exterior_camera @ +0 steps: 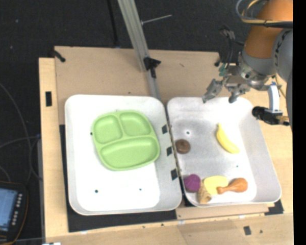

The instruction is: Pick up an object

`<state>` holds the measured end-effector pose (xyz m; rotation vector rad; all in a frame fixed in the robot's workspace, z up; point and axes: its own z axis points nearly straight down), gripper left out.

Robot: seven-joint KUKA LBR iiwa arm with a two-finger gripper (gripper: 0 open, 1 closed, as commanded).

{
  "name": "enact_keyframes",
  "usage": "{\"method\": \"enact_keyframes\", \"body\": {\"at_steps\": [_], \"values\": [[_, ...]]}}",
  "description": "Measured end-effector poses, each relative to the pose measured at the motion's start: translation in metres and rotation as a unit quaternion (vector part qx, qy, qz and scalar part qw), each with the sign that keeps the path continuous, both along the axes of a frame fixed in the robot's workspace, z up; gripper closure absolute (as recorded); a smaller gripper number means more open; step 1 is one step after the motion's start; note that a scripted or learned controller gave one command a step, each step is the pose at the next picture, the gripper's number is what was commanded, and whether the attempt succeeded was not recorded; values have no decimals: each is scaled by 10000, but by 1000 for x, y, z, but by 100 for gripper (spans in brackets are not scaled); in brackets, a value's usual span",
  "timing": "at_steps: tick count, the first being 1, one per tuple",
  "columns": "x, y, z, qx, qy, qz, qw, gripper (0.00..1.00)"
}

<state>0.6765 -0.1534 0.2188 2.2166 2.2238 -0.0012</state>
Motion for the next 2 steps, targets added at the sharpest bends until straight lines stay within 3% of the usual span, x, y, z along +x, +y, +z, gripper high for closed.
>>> {"method": "enact_keyframes", "body": {"at_steps": [1,2], "values": [[0,0,0,-4,2,3,10000,0],[-5,-11,-56,-1,23,-19,10000,0]]}}
